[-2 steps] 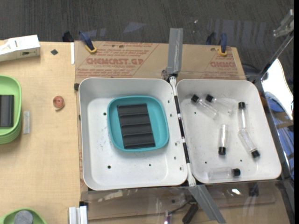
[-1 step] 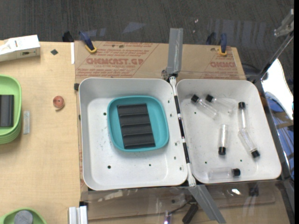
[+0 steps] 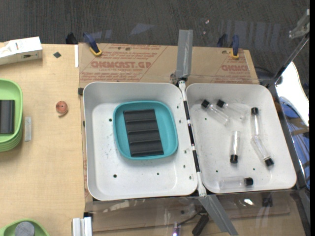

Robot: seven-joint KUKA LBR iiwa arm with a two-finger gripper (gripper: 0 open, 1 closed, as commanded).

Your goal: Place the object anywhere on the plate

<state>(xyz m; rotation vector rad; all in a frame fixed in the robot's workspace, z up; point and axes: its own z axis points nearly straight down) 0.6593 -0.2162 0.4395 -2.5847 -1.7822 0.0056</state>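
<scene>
Judging from how things lie, the task is taken to be at its very start: nothing has yet been picked up, and the opening step of reaching for an object remains to be done. Whether the gripper's jaws are open or closed cannot be told. The teal plate (image 3: 170, 132) is seen in the middle of the left bin (image 3: 98, 151), and a black ridged block (image 3: 142, 132) is already laid across most of its floor. The likely candidates for the object are held in the right bin (image 3: 278, 173): several clear tubes with black caps are scattered there, among them a pair of crossed tubes (image 3: 214, 109) near the bin's far left corner, an upright-lying tube (image 3: 255, 124) towards the right wall, a short tube (image 3: 234, 146) near the centre, an angled tube (image 3: 261, 151) just beside it, and a tube by the near wall (image 3: 235, 183). Which one is meant cannot be decided. For the next move, a single tube well apart from its neighbours would best be chosen, the short central one perhaps, since the crossed pair is touching. The raised rims between the two bins must be cleared on the way, and little bare plate is left around the block. Outside the bins, a cardboard sheet (image 3: 128, 63), a stack of green dishes (image 3: 15, 132) and a small reddish disc (image 3: 61, 107) are well out of the path.
</scene>
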